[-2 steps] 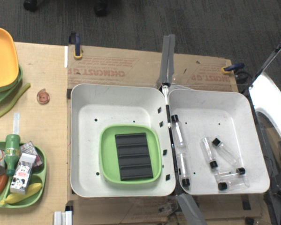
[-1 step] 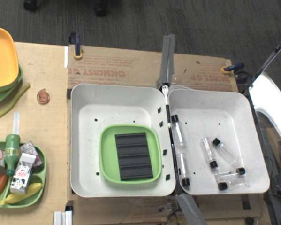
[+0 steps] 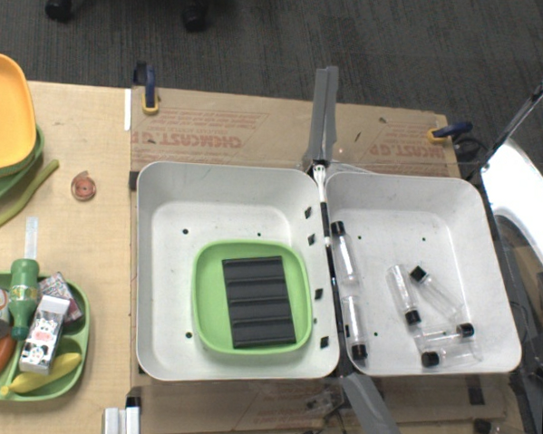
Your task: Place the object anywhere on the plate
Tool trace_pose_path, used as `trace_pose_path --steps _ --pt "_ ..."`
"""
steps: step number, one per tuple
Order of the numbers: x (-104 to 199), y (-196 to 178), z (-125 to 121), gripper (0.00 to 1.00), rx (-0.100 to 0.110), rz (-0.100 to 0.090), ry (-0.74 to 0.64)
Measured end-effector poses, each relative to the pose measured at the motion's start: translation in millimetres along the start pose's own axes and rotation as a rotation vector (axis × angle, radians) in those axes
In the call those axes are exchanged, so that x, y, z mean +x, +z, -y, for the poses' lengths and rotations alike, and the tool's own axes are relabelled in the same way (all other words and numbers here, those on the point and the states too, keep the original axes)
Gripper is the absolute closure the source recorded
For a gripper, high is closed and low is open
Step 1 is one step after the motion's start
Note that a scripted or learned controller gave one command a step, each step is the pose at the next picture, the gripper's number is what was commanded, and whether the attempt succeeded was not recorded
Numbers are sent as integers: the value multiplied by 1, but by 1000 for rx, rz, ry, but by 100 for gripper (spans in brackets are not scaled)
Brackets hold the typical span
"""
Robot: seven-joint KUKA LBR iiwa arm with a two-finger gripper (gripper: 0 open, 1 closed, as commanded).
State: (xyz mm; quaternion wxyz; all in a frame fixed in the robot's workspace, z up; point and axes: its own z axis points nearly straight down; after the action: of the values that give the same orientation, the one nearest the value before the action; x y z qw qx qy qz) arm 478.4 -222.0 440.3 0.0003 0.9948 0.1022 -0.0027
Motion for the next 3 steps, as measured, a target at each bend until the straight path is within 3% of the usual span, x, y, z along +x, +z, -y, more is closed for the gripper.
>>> trace_pose_path --steps 3 --pt "0 1 1 0 1 2 -1"
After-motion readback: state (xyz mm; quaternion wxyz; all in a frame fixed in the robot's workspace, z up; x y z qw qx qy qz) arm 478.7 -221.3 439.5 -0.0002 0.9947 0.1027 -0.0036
